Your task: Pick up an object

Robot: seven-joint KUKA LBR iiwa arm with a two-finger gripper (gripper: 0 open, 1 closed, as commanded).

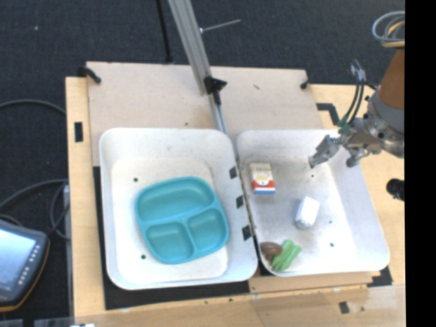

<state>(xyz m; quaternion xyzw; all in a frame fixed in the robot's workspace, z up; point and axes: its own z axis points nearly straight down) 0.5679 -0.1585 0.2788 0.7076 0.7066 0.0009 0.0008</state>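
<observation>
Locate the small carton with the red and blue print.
The carton lies in the right bin, near its left wall and toward the back, up-left of the white cup.

An orange-brown band point(393, 80) is seen on the arm at the picture's right edge, its surface smooth and rounded. Below it a grey metal wrist section point(385, 129) is made out, blocky and dull. Thin dark cables point(356, 101) are looped along the wrist's left side, with a green stretch among them. A pale coiled hose point(388, 29) is glimpsed higher up. The end effector point(329, 149) is shown as grey metal, narrow and angular.
</observation>
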